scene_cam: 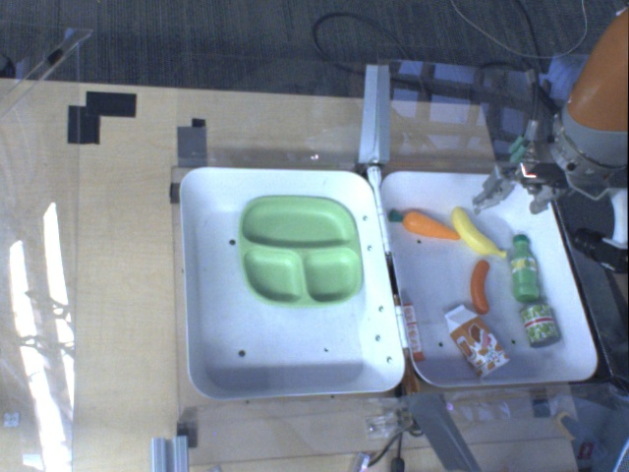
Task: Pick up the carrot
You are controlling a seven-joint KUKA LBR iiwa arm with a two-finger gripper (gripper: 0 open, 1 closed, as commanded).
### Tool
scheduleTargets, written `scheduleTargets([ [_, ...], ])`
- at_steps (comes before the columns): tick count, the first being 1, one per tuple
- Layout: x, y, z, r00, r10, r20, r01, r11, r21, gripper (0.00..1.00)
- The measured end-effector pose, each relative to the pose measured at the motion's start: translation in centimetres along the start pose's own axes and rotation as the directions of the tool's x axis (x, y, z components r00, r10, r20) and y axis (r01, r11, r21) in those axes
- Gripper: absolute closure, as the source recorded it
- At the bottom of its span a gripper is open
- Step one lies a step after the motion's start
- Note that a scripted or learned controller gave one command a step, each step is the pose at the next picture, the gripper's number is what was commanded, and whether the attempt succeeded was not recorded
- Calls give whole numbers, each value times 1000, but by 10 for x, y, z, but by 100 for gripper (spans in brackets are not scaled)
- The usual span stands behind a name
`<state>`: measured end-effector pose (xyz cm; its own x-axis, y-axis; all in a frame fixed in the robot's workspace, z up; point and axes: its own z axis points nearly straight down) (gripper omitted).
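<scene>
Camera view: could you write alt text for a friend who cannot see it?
A grey robot arm's end effector hovers at the far edge of the right bin, which holds a carrot, banana, sausage, green bottle, can and small carton. The left bin holds a green divided tray.

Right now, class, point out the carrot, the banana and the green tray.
carrot (pixel 430 225), camera view, middle of its orange body
banana (pixel 475 233), camera view, middle of its curve
green tray (pixel 300 220), camera view, upper compartment
</scene>
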<state>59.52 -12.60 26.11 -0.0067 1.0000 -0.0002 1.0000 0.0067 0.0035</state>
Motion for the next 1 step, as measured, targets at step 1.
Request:
scheduleTargets([
  [1, 22, 32, 108, 976, -218, 0, 218, 976, -1, 0],
])
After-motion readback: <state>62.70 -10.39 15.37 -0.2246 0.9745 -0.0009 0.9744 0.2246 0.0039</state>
